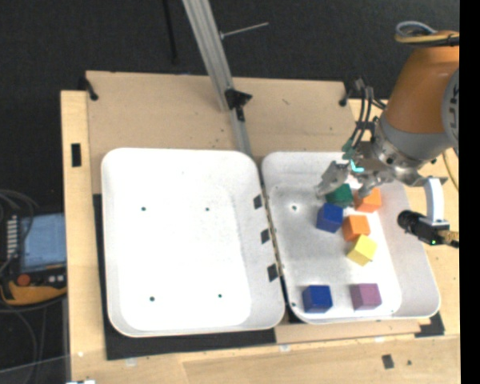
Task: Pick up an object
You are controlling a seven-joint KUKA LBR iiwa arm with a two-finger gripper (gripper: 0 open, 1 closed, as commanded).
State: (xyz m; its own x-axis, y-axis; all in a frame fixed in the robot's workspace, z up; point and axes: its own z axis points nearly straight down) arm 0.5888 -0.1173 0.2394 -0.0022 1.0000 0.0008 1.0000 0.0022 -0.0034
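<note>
Green block (342,192): small cube, likely light, rigid; grip opposite flat faces. Tool (348,181) directly above; finger state cannot tell. Neighbours crowd close.

Bins (184,238) – white plastic; bench (296,94) – matt wood.

Blue (330,218), orange (355,227), yellow (362,250), purple (366,296) blocks; white bins (184,214).

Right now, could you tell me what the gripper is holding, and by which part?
It cannot be told: the gripper sits over the green block, its grip hidden.
</note>
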